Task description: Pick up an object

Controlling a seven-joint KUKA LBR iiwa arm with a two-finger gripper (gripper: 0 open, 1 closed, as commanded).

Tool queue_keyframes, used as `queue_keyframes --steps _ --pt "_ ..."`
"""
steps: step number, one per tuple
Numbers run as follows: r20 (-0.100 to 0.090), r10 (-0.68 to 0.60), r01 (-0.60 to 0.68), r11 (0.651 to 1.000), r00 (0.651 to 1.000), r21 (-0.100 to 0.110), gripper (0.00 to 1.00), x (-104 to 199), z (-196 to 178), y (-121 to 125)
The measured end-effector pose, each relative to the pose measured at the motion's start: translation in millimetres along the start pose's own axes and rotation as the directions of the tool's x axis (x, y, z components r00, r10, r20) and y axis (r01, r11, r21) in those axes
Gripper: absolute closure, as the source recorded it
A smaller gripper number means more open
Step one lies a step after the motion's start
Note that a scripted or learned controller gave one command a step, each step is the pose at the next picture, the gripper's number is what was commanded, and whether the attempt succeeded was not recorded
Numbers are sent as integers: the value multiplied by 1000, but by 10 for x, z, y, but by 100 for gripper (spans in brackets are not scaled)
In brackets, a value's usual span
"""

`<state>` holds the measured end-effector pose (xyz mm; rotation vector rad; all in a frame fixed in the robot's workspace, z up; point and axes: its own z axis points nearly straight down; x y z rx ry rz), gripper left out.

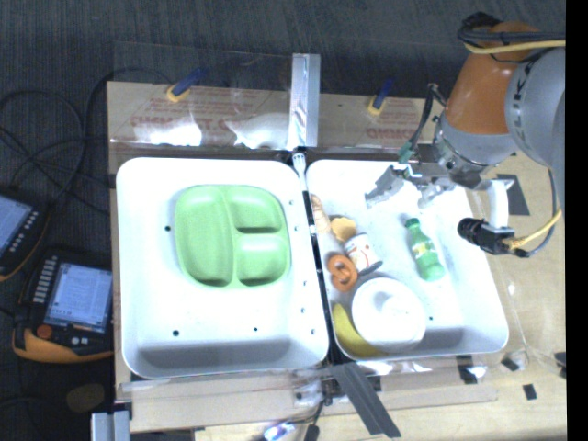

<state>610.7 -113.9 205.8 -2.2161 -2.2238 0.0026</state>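
Small green bottle [425,247] with white cap, lying flat, below gripper [404,188] with fingers spread apart

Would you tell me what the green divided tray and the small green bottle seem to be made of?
The green tray looks like moulded plastic, matte: uniform pale colour, soft rounded compartment edges, no glare. The green bottle is probably plastic too, slightly glossy, with a white cap; it is too small to be sure.
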Motion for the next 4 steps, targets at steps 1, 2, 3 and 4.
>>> queue_keyframes --steps 1,2,3,4 --pt "5 -221 222 975 975 -10 0 -802 1168 -226" --pt "6 -221 221 975 975 -15 100 -802 1064 -212" --pt "6 44 -44 999 999 -17 100 -245 1145 -162" --pt "2 44 -44 999 999 0 100 678 231 71"
